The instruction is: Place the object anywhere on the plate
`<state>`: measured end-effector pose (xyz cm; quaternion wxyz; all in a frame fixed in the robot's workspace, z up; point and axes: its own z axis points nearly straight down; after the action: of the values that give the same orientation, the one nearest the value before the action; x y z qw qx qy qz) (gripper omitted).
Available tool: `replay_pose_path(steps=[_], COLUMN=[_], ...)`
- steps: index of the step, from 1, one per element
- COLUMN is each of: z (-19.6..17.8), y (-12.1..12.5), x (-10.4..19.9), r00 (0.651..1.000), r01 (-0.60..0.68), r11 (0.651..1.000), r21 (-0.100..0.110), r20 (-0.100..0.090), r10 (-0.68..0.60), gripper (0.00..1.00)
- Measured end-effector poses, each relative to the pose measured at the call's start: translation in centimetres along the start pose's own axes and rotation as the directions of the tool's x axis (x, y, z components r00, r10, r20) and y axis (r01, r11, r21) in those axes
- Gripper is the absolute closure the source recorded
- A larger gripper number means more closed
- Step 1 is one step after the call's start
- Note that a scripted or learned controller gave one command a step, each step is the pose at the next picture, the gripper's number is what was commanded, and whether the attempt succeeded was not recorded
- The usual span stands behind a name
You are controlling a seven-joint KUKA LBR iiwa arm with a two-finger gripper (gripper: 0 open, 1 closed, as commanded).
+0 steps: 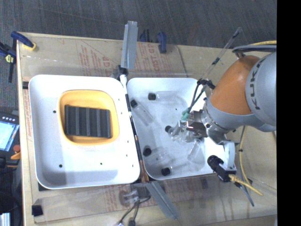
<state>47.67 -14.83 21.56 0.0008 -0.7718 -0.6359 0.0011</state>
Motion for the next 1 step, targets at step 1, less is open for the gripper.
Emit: replay_pose_path(steps=[1], z=[-0.51], y=[2.35], x=[8.23], r00=[0.998], r01=[0.069], r11=[0.998], r21=[0.001], r20=[-0.002], r10=[-0.069], gripper=[1.0])
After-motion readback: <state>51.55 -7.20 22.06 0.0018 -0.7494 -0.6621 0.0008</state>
